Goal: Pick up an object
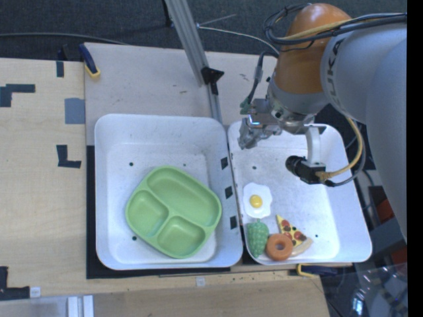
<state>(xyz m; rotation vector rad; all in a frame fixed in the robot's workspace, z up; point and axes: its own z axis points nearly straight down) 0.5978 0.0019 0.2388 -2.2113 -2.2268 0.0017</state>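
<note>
Lying near the right bin's (330,243) front edge, the pizza slice (295,235) is pointed rearward, flanked by donut (279,246), broccoli (257,234), egg (256,201); the gripper's (250,137) grip cannot be told.

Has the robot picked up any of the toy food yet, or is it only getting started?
Nothing is picked up yet. The fried egg, green veggie, donut and pizza slice all lie in the right bin. The gripper is over that bin's far corner, away from the food. The green tray sits in the left bin. Reaching, grabbing and lifting are all left.
</note>
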